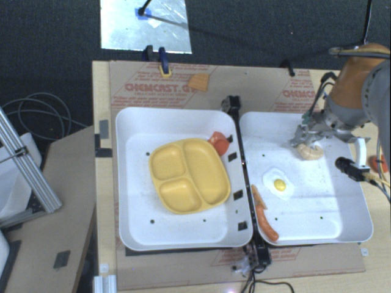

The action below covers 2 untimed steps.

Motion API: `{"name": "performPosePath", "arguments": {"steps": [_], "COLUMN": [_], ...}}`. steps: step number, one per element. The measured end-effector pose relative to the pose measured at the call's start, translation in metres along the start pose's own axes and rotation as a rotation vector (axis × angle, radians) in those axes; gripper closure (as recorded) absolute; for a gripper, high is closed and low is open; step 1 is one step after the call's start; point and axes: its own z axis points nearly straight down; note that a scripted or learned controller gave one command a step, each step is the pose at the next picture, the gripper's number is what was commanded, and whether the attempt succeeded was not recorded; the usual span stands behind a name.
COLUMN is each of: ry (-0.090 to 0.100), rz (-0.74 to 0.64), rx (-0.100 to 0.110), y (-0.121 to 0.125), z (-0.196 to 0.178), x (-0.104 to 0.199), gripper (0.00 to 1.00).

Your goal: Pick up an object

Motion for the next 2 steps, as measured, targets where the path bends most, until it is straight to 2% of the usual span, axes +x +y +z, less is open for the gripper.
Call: {"name": "performPosePath", "arguments": {"steps": [1, 2], "ry": [0.003, 0.004], "rz": [-0.002, -0.003], "rx": [0.003, 0.007], "y": [-0.02, -0.046], "z": [-0.059, -0.09], "x": [0.058, 0.127], "gripper": [1.0, 1.0]}}
